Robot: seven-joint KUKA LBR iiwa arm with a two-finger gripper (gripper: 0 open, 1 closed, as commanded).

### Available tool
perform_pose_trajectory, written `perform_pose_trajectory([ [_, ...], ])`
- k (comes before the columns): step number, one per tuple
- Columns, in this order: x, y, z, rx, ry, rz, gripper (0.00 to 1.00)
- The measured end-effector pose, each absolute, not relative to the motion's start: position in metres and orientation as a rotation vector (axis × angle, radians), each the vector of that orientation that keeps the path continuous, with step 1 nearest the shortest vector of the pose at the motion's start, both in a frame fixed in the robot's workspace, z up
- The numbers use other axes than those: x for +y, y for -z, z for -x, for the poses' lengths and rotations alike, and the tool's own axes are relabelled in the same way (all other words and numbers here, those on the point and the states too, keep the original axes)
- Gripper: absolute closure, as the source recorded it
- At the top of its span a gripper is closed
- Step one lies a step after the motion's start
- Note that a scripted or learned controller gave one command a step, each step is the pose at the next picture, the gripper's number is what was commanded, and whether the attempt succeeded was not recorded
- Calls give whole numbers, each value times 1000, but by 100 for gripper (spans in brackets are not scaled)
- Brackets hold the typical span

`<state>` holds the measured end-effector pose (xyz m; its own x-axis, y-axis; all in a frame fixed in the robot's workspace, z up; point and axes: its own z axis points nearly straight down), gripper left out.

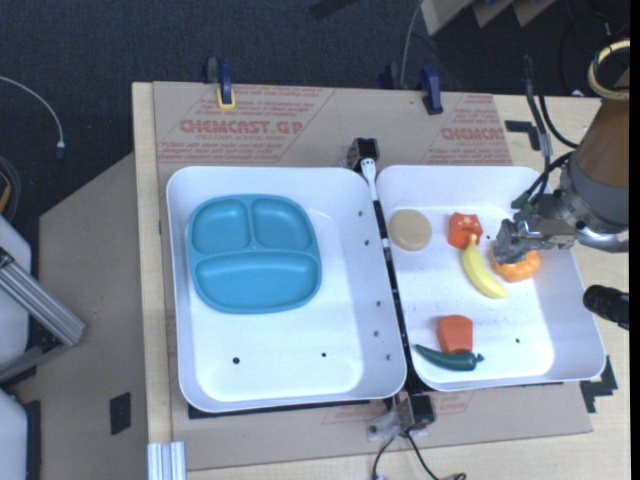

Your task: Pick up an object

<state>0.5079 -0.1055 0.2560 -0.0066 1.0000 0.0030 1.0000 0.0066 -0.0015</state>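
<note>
Orange object (520,265) directly beneath gripper (507,245)

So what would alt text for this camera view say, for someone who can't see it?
A robot arm's gripper reaches from the right over an orange object in the right bin, beside a banana, a tan disc, red pieces and a green pepper. The left bin holds a blue divided plate.

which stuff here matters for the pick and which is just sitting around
In play: gripper, down at the orange piece beside the banana.

Lying about: red piece, tan disc, red cup, green pepper, blue plate in the left bin.
</note>
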Motion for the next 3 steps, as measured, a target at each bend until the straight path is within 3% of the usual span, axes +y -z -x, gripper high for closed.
perform_pose_trajectory([
  [3, 63, -235, -497, -2226, -2, 2210, 100],
])
